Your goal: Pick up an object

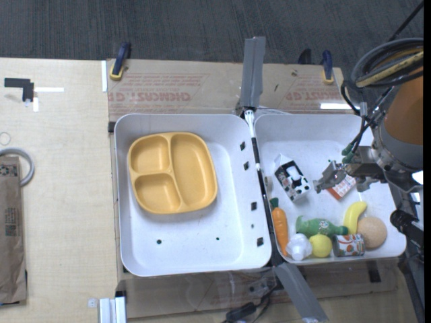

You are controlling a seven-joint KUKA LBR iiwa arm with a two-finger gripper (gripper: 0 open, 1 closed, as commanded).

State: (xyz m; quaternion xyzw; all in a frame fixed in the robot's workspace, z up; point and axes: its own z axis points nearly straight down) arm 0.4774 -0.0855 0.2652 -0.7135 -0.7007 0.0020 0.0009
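A pale wooden bench stands on dark grey carpet, with a strip of printed cardboard along the back edge held by blue and yellow clamps. Two shallow white bins sit side by side on it. The left bin holds a yellow divided plate with three compartments, lying flat toward the bin's upper left. The right bin holds a cluster of small things: a black-and-white milk carton tipped on its side near the middle, an orange carrot along the left wall, a white lump below it, a green bottle-shaped piece, a yellow lemon, a small red-and-white can, a banana and a tan round ball, all crowded along the near edge. The grey arm comes in from the right with its orange band and black cables above, and the gripper hangs low over the right bin, just right of the milk carton. A red-and-white packet lies right at the fingertips, touching or partly beneath them; whether it is pinched between them cannot be told, since the metal parts there blur together. A brown paper bag at the far left is cut off by the frame.
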